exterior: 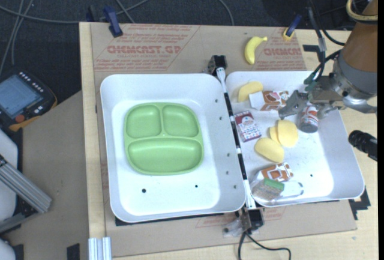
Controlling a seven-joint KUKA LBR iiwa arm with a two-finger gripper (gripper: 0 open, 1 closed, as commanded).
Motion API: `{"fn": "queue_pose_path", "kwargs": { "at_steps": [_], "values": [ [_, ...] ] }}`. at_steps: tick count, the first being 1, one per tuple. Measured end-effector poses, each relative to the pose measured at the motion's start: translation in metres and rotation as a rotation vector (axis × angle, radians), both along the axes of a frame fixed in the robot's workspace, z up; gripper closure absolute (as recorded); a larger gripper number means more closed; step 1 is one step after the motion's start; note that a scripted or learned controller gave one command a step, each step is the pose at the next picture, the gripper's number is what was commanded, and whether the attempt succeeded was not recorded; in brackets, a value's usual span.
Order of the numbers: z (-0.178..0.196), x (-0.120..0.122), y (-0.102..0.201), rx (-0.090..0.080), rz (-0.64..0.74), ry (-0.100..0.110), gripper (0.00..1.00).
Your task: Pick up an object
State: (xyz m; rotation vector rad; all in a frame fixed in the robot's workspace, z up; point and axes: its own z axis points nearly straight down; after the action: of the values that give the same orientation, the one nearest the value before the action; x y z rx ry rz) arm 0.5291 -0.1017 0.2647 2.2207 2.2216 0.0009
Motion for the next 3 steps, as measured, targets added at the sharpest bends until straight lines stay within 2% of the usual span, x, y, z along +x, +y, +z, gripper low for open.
{"fn": "queue_pose_path", "kwargs": {
  "at_steps": [1,2,3],
  "values": [
    [-0.180,-0.019,-0.026,0.000,-0.001,0.001,0.00],
    [-0.180,0.037,-0.003,0.000,0.001,0.000,0.00],
    [-0.160,0.110,-0.011,-0.001,0.000,0.000,0.00]
  ]
}}
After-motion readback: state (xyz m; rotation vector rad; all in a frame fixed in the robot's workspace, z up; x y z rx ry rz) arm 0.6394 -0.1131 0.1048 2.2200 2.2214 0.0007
